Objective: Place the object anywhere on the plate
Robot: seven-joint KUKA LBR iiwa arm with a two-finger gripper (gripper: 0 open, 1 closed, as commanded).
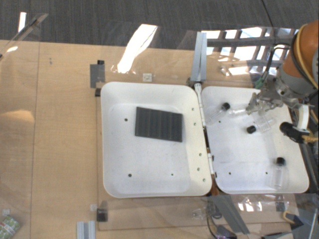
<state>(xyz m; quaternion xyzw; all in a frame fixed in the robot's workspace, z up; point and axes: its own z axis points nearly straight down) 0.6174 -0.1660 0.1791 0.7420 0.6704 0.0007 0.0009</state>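
Note:
A dark grey ribbed plate (158,124) lies flat in the left bin (114,178), a little above its middle. Three clear vials with black caps lie in the right bin (239,180): one at the upper left (220,111), one near the middle (256,127), one at the lower right (279,173). My gripper (258,104) hangs over the upper right part of the right bin, just above the middle vial and to the right of the upper-left one. I see nothing clearly held in it.
A raised rim with a hinge strip (204,133) separates the two bins. A metal frame (239,39) stands behind the right bin. The wooden bench (50,133) stretches away to the left of the bins.

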